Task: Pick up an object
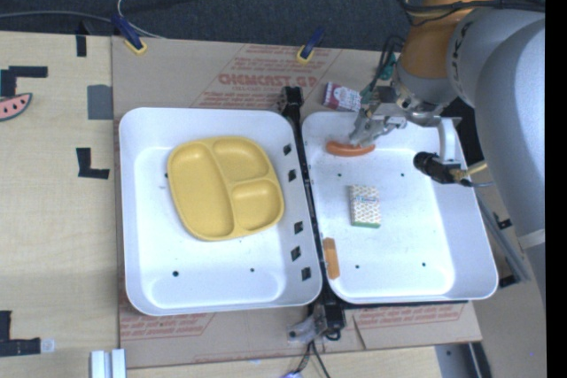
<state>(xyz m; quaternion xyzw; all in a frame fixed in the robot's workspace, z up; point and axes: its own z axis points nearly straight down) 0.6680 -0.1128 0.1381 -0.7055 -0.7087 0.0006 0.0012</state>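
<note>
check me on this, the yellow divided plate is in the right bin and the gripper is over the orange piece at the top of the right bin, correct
Not quite. The camera view shows the yellow divided plate in the left bin, not the right. The rest stands: the gripper is over the orange piece at the top of the right bin.

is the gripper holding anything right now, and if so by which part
It cannot be told. The gripper is right over the orange curved piece at the far edge of the right bin, but the view shows no clear grasp.
</note>
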